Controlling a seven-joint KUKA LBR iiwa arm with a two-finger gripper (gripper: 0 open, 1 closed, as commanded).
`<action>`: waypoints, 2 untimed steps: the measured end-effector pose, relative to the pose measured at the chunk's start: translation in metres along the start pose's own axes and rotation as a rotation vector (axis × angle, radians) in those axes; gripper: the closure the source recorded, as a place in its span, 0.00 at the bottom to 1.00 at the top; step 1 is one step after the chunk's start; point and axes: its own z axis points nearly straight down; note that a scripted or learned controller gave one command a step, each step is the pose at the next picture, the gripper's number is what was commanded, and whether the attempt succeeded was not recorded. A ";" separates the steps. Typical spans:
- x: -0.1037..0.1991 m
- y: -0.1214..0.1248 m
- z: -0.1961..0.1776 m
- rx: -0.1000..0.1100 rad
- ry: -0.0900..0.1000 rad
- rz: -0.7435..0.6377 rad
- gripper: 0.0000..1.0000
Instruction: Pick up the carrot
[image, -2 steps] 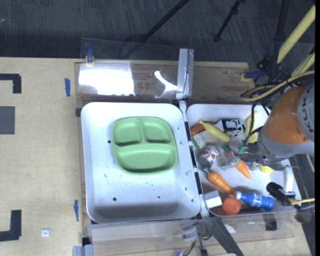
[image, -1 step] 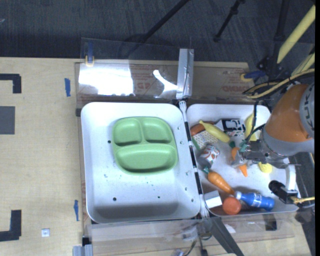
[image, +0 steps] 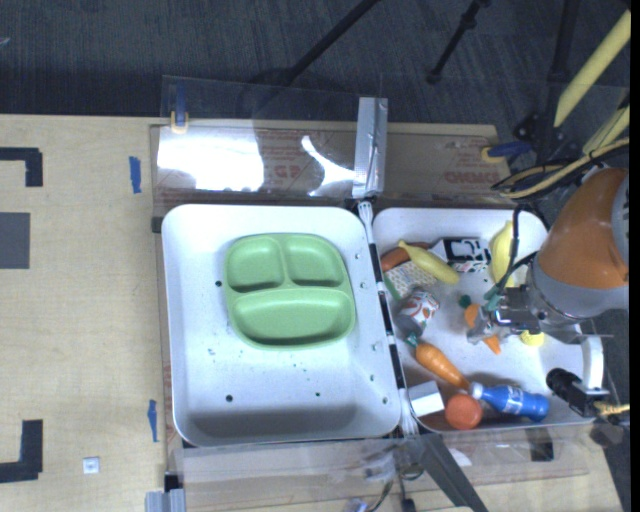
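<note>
One orange tapered carrot (image: 441, 364) lies slanted near the front edge of the right white bin (image: 570, 352), close to its left wall, just above a round orange ball (image: 463, 411) and beside a blue plastic bottle (image: 515, 400). Grey two-finger gripper (image: 490, 318) sits mid-bin, apart from the carrot; jaw state cannot be told

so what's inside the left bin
A green divided plate lies in the left bin, with a few dark specks on the white floor around it. Anything under the plate is covered.
</note>
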 end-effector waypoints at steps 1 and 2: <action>-0.014 0.062 -0.075 -0.003 -0.002 -0.144 1.00; -0.023 0.058 -0.098 -0.006 -0.004 -0.439 1.00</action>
